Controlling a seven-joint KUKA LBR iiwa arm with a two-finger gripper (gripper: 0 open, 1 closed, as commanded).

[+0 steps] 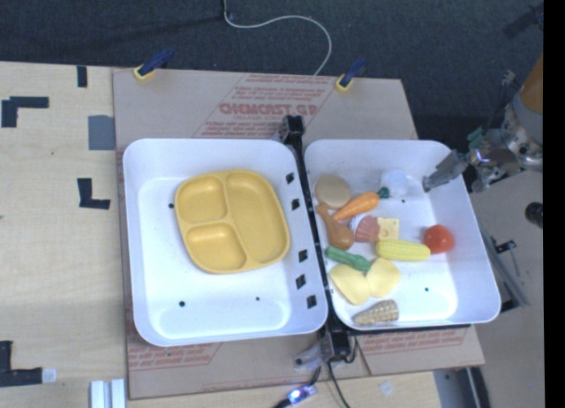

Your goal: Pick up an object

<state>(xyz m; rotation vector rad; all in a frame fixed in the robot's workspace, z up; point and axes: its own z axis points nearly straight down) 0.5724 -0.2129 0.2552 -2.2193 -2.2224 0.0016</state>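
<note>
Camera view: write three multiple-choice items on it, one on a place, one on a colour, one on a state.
1. Where does the yellow three-compartment plastic plate lie?
A. left white bin
B. right white bin
C. bench

2. What colour is the round toy tomato?
A. green
B. red
C. blue

3. What lies on the plate?
A. toy corn cob
B. toy carrot
C. nothing

Answers: 1 A, the plate sits inside the left bin. 2 B, it is red, beside the yellow toy corn cob. 3 C, its three compartments are bare.

Before me in the right white bin (pixel 459 221) lie small plastic toy foods: an orange carrot (pixel 357 206), a yellow corn cob (pixel 403 251), a red tomato (pixel 438 238).
</note>
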